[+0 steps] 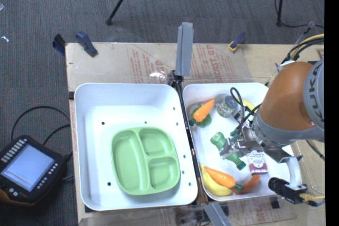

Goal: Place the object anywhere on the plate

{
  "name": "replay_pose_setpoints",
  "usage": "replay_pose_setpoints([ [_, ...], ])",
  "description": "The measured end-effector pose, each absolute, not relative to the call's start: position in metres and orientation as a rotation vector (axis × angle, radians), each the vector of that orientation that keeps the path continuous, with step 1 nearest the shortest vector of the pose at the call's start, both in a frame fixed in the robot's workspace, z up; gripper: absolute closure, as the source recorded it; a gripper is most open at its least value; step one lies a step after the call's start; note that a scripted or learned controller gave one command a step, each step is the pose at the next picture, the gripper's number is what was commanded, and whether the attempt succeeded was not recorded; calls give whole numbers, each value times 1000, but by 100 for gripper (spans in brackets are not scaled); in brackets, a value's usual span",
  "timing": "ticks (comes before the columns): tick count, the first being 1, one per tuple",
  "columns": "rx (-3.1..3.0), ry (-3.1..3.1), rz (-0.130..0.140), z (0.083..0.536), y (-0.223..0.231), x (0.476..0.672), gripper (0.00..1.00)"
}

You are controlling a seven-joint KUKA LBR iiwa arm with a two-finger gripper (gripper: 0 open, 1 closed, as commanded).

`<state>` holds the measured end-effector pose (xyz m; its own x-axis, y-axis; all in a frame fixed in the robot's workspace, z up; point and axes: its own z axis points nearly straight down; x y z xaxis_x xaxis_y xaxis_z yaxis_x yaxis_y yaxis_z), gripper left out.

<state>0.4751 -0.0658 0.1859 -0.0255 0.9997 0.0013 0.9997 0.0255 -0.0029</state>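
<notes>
A pale green plate with three compartments lies in the left bin. In the right bin, my gripper hangs low over a dark green toy. Green parts of the toy show on both sides of the gripper, up-left of it and at its lower right. The gripper's body hides the contact. The arm's orange band sits above and to the right.
The right bin also holds a carrot with green leaves, a small can, a red and white carton, a yellow banana and a second carrot. A grey post stands between the bins at the back.
</notes>
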Motion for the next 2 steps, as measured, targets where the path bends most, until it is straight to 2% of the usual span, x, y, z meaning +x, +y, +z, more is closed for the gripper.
replay_pose_setpoints([
  [2,-1382,-2818,2,186,54,513,100],
])
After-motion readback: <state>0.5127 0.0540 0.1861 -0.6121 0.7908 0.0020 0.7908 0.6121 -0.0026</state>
